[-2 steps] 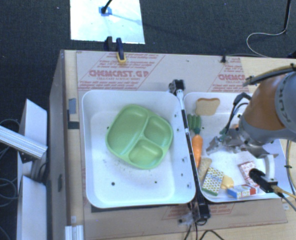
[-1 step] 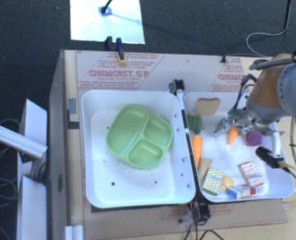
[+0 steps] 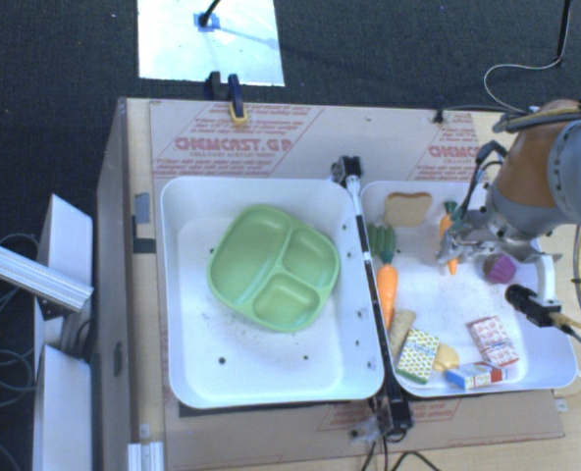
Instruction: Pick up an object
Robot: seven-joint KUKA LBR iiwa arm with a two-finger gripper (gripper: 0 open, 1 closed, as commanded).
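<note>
Bench top (image 3: 271, 140): pale board with red lettering, dark carpet (image 3: 55, 57) around it, a white sheet (image 3: 241, 27) lying beyond. Left bin (image 3: 197, 292) holds a green divided plate (image 3: 273, 267). Right bin (image 3: 551, 346): toast slice (image 3: 407, 207) far, carrot (image 3: 387, 287) by the divider, small packets (image 3: 472, 356) near. Gripper (image 3: 454, 254) low over this bin beside a purple item (image 3: 500, 267); its opening cannot be made out.

arm cut off at the right, gripper tips hard to read

the arm (image 3: 551, 170) runs out of the picture at the right edge, so its base is unseen. the gripper (image 3: 454, 253) hangs over the right bin (image 3: 555, 356), its tips too small and cluttered to read against a small orange piece (image 3: 448, 226) beside them. a purple object (image 3: 500, 267) sits partly behind the wrist hardware. print on the small packets (image 3: 491, 340) is too fine to make out.
</note>
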